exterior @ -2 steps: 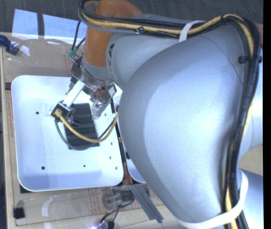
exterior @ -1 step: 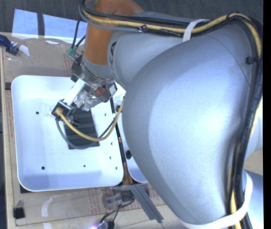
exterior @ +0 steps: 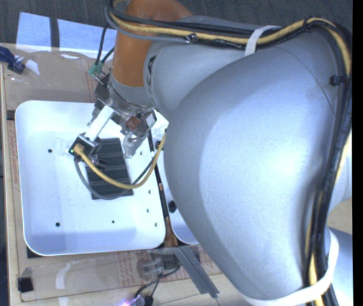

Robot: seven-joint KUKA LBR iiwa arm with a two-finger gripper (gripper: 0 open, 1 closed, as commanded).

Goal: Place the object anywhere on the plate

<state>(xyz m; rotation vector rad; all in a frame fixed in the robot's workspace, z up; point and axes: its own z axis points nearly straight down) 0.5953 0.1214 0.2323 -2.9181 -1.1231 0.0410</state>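
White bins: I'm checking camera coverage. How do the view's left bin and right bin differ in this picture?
The left bin lies nearly whole in sight; the right bin is mostly covered by the arm. The gripper is over the left bin, not the right bin. Both are white with rounded corners.

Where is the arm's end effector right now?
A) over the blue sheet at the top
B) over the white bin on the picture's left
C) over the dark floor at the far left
B: the end effector hangs inside the rim of the white bin on the picture's left, above its floor.
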